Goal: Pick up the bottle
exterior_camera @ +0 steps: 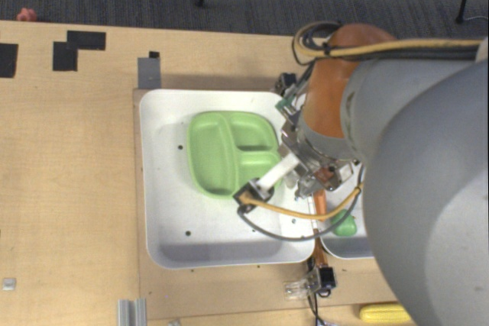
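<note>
Tan wooden bench (69, 164), bare at left. Left bin (164, 240) holding green divided plate (229, 149) toward far side, open floor along near wall. Arm (412, 164) bent over bin seam, gripper (315, 181) low by plate's right edge; open or closed, cannot tell. Green rounded item (345, 226) in right bin (344, 250) corner, bottle or not, cannot tell.

My arm (416, 164) covers most of the right bin (344, 250); 1 corner shows. My gripper (309, 183) is largely masked by my wrist. Beside it, 2 things are part-hidden and cannot be identified: a green item (346, 226) and an orange item (321, 204). My wrist overlaps the green tray (221, 156) at its right edge.
</note>
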Robot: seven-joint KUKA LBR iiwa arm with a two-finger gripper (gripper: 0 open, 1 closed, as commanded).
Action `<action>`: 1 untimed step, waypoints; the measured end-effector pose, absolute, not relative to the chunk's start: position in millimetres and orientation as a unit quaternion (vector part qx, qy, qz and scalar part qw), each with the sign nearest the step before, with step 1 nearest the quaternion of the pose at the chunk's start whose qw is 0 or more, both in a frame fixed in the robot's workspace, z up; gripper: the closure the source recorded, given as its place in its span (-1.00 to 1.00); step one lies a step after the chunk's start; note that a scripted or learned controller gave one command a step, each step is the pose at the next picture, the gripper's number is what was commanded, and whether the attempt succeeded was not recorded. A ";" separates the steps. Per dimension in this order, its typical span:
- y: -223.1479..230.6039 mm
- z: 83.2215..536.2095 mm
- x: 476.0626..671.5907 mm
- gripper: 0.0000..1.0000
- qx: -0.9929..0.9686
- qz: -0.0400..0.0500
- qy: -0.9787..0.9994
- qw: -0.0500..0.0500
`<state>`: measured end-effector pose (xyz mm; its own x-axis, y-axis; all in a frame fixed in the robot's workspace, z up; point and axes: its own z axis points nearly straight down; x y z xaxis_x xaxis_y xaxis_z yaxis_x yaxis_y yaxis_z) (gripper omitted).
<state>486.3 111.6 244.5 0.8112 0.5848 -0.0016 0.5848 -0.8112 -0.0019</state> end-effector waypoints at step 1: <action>185.2 178.7 485.9 1.00 -0.961 0.002 -0.278 0.001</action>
<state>485.9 185.2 178.7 0.8458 0.5335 -0.0025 0.5335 -0.8458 -0.0034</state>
